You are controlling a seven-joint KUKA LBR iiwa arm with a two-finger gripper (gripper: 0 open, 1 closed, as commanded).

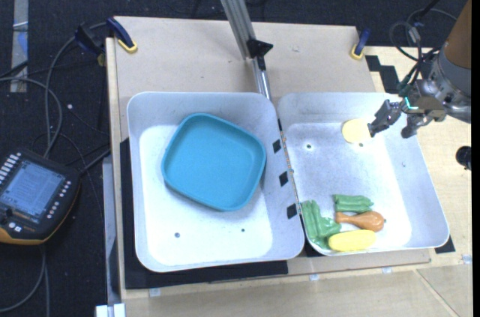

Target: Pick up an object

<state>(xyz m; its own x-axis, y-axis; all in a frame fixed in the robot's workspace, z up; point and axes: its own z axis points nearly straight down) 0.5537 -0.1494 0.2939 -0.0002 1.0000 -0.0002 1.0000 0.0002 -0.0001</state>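
objects for picking lie in the right bin (420, 180) on the desk (187, 61): a pale yellow disc (355, 131) sits toward the bin's far edge, and a cluster sits at its near edge. that cluster holds a green piece (352, 201), an orange-brown drumstick-shaped piece (361, 218) just below it, a yellow piece (351, 240) touching the near wall, and a larger green piece (316, 222) beside the bin's left wall. the pincer (396, 119) hangs over the far right part of the right bin, just right of the pale yellow disc and apart from it. its two dark fingers are spread, with nothing between them. the grey arm (454, 76) comes in from the desk's right edge. the left bin (150, 233) carries a blue square plate (214, 161), lying flat near the bin's middle and a little toward its far edge. yellow clamps (124, 38) sit at the desk's far corners. a metal pole (234, 1) slants across the far edge of the desk. a handheld control pendant (34, 195) lies on the dark floor off the desk's left edge.
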